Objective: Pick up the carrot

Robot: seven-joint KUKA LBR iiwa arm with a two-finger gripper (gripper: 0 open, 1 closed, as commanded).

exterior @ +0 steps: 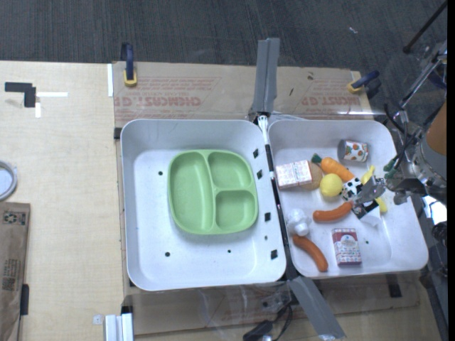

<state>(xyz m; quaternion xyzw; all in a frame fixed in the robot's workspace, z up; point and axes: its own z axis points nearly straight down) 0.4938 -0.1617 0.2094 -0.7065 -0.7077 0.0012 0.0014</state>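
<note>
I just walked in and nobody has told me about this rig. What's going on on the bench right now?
A grey robot arm with a two-finger gripper is reaching from the right into the right white bin, which holds toy food. Its target, the orange carrot with a green top, lies untouched near the bin's back, next to a yellow lemon. The gripper sits low beside an orange sausage. The left white bin holds a green divided plate.

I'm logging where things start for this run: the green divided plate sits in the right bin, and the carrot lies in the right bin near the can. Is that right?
Not quite. The camera view shows the green divided plate in the left bin, not the right one. The rest holds: the carrot lies in the right bin near the can.
</note>
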